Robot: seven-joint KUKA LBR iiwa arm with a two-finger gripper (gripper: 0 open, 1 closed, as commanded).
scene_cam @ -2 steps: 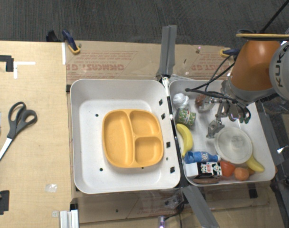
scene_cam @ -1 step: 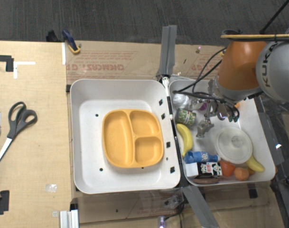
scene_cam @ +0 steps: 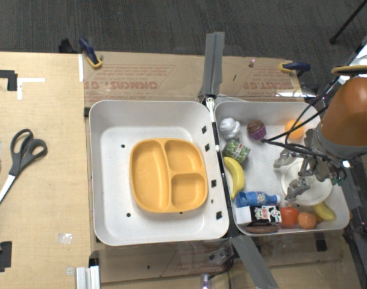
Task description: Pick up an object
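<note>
Two bins sit side by side; the left [scene_cam: 105, 161] holds a yellow tray [scene_cam: 169, 174]. The gripper [scene_cam: 304, 174], fingers spread and empty, hangs in the right bin [scene_cam: 255, 110] over a white plate [scene_cam: 313, 192], near the banana [scene_cam: 235, 174].

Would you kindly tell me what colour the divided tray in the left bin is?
Yellow-orange, seen in the camera view: the divided tray.

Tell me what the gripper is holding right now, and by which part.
That cannot be told. The gripper hangs over the white plate in the right bin, and no object can be made out in its grasp.
</note>
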